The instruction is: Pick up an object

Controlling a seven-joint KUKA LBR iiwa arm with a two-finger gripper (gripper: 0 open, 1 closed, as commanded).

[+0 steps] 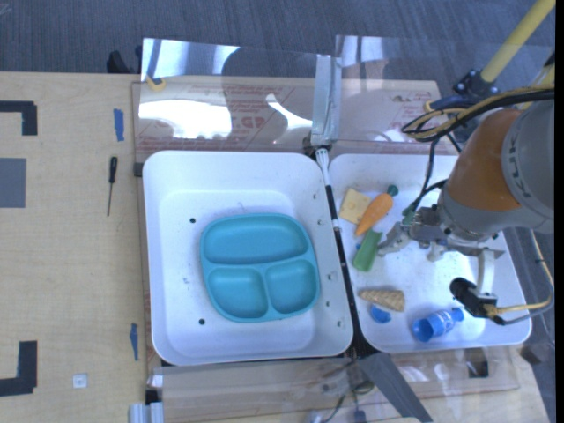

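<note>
Pickup isn't happening yet: gripper is hovering just beside the green pickle, carrot lying untouched, fingers' spread honestly impossible to tell.

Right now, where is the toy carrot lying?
The toy carrot lies in the right bin, near its upper left corner, between the yellow cheese slice and the green vegetable piece, left of the gripper.
</note>
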